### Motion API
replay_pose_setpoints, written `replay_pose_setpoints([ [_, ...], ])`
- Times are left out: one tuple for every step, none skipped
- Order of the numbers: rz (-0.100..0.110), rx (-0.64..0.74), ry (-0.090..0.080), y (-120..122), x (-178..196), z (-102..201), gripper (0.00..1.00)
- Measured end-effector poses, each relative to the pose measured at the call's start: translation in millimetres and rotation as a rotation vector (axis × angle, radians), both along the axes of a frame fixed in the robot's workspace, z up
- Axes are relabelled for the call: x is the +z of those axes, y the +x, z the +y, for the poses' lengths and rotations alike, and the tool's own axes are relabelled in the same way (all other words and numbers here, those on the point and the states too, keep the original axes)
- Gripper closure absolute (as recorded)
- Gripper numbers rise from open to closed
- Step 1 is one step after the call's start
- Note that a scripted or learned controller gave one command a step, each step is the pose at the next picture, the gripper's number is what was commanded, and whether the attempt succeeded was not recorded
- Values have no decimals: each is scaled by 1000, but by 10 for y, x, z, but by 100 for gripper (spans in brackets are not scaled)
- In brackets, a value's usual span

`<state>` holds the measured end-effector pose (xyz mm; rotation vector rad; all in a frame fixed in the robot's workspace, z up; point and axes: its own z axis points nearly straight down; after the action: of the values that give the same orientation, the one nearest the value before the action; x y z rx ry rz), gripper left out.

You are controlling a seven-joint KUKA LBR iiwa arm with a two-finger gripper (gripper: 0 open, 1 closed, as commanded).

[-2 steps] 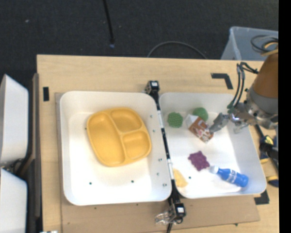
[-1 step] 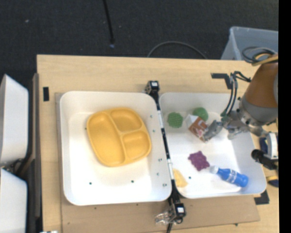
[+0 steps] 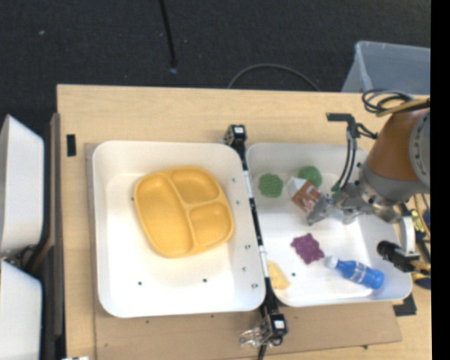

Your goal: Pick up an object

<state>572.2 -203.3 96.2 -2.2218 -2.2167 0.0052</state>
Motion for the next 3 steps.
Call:
replay_pose_setpoints([
  [-3,-2,0,13,109,-12,100],
  [-6,0,-1,42,601,-125,100],
  [-9,6,-2,75,1199,-77,100],
])
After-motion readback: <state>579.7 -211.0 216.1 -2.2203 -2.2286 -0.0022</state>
